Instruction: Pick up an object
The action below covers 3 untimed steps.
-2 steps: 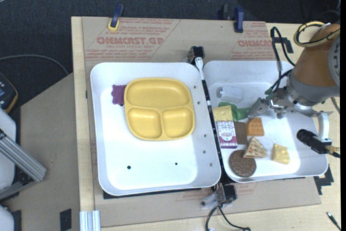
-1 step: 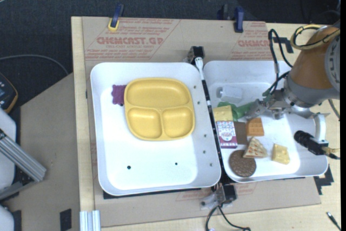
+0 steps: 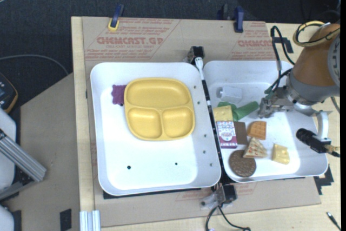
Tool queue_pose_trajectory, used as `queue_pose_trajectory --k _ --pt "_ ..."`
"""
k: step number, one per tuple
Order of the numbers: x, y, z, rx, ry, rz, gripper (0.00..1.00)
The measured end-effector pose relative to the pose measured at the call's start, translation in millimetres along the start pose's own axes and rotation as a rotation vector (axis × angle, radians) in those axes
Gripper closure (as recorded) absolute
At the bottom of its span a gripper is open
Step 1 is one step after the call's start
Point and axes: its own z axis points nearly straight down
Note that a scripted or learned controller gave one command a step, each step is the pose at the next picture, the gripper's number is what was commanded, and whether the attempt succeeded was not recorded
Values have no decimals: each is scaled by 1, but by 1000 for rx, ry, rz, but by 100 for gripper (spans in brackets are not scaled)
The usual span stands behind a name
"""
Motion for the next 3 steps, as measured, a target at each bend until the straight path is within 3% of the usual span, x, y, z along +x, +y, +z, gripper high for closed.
queue_pose_trajectory --k 2,3 --pt "9 3 -111 -6 -3 -3 100" --pt "9 4 -130 -4 -2 -2 100"
